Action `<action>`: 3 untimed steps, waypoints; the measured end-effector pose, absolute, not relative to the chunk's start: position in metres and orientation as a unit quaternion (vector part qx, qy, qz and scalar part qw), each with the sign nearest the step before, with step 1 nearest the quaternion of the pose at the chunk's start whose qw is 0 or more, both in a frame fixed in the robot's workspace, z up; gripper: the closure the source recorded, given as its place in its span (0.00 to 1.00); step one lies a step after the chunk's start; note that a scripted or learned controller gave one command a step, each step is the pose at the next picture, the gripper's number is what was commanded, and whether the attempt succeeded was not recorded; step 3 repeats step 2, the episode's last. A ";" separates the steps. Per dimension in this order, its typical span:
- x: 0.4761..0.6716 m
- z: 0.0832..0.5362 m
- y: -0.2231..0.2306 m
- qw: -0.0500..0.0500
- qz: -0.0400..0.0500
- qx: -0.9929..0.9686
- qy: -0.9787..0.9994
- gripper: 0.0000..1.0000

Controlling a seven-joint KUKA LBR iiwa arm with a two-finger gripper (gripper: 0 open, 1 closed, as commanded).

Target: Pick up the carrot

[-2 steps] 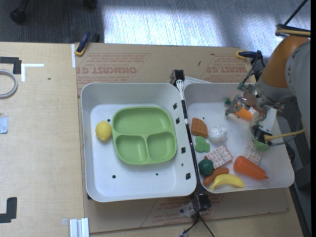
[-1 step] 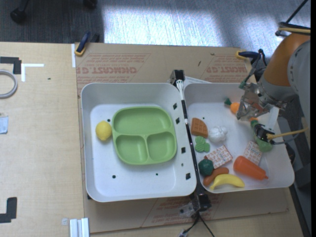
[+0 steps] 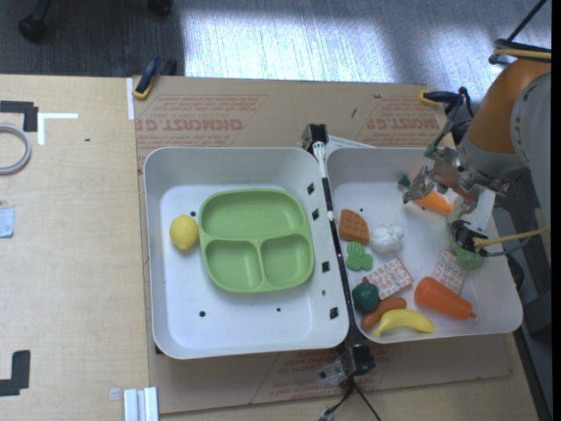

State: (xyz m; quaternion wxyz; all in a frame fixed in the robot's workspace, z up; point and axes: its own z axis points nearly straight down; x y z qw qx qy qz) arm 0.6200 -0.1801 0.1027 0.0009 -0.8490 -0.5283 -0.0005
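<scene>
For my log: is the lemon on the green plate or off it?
Off. The lemon lies in the left bin, beside the left rim of the plate.

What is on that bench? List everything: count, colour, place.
left bin: one, white, on the cardboard
right bin: one, white, beside it
divided plate: one, green, left bin
lemon: one, yellow, left of the plate
waffle: one, orange-brown, right bin, far left
white lump: one, right of the waffle
checked crackers: two, red and white, right bin middle
carrot: one, orange, right bin, near side
banana: one, yellow, near edge
orange piece: one, under the gripper
clamps: two, blue and yellow, far cardboard edge
arm: one, grey with an orange band, right
gripper: one, over the right bin's far side
</scene>
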 end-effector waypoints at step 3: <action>0.620 0.112 -0.180 0.001 0.000 -0.849 -0.529 0.00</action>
